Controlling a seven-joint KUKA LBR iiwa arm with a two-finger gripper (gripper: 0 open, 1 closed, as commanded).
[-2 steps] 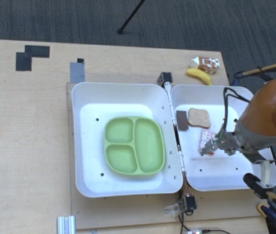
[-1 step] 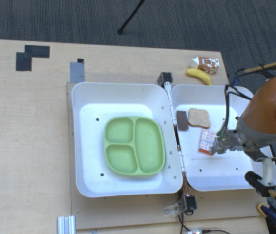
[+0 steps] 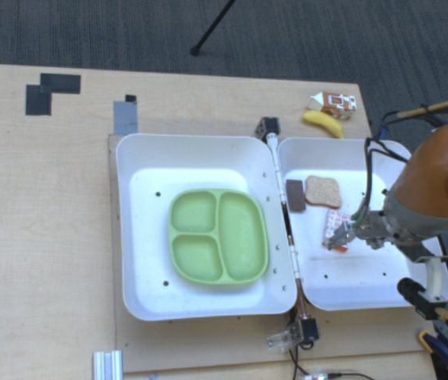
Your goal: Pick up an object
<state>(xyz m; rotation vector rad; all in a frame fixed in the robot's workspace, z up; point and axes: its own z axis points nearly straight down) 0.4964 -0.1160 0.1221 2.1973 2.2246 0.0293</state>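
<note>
In the right bin (image 3: 351, 291) lie a slice of bread (image 3: 323, 190), a dark brown bar (image 3: 294, 195) by the left wall, and a small white and red packet (image 3: 333, 226). My gripper (image 3: 347, 237) is low over the bin, right at the packet's lower right end and partly covering it. A small red bit shows just under the gripper tip. The arm's orange band (image 3: 438, 176) and grey wrist hide the bin's right side. A green divided plate (image 3: 218, 236) rests in the left bin (image 3: 141, 212).
Outside the bins, a banana (image 3: 323, 123) and a small carton (image 3: 335, 101) lie on the bench behind the right bin. A black clamp (image 3: 268, 127) sits at the top of the ridge between the bins. Cables run along the bench's right edge.
</note>
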